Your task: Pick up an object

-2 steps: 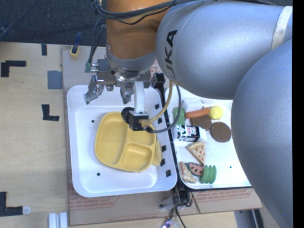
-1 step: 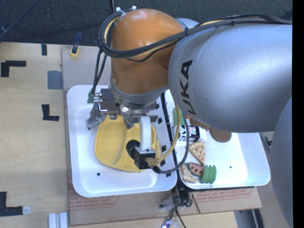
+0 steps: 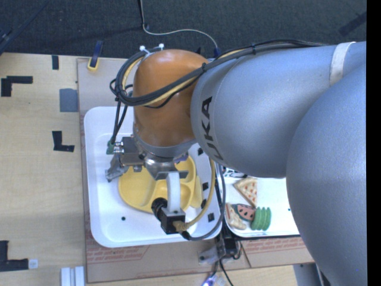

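Over the left bin (image 3: 98, 177), the gripper (image 3: 156, 168) hangs low above a yellow object (image 3: 134, 192), probably lined up to take it. Whether it is released or clenched, I cannot tell. The right bin (image 3: 277, 189) holds toy food, apart from it.

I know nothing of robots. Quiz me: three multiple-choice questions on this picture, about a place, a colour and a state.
1. The big yellow thing lies: A in the right bin; B in the left bin; C on the bare bench.
2. The ridged thing beside the watermelon slice is: A blue; B red; C green.
3. The watermelon slice is: A lying in the right bin; B lifted in the air; C on the yellow thing.
Answers: 1 B, white bin floor shows around it; 2 C, plainly green; 3 A, it rests on the bin floor.
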Controlling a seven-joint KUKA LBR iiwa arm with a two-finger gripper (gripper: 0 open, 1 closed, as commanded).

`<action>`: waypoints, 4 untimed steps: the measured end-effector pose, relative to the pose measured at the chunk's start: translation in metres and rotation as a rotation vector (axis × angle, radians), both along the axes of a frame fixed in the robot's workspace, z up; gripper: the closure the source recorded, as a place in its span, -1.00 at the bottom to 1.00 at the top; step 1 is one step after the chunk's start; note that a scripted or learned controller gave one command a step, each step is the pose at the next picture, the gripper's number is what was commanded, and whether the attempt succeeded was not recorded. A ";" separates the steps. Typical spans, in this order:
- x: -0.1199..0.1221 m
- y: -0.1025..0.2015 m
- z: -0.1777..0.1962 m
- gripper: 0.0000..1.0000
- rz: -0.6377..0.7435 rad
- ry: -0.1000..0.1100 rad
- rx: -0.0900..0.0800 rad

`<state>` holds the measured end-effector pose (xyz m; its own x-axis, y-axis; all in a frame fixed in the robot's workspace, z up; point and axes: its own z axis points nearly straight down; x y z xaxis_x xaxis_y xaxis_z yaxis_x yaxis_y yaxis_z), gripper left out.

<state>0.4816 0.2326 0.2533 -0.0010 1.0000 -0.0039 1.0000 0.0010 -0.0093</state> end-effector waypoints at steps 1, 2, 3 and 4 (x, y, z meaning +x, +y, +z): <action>0.002 -0.052 0.030 -1.00 -0.003 -0.008 0.003; 0.021 -0.118 0.029 -1.00 -0.006 -0.007 0.002; 0.081 -0.183 -0.054 -1.00 -0.004 -0.008 0.002; 0.120 -0.247 -0.053 -1.00 -0.004 -0.010 0.002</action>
<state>0.6020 -0.0148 0.2002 0.0029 1.0000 -0.0020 1.0000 -0.0029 0.0009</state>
